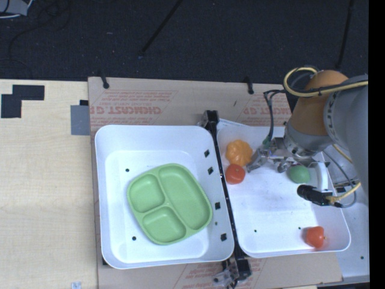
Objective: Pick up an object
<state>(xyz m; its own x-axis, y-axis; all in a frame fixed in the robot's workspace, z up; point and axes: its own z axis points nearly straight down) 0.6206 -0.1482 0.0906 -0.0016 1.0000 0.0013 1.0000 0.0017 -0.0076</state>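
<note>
I see a flat wooden bench [42, 191] with two smooth white bins. The left bin [114, 143] holds a shiny green plate [169, 203] with three sections. My grey arm [337, 119] hangs over the right bin [271, 227]. Its jaws [274, 158] sit between a bumpy orange pepper [239, 152] and a round green ball [298, 174]; I cannot tell their state. A small red tomato [235, 174] lies near the pepper. A red strawberry-like toy [314, 236] lies well apart.
</note>
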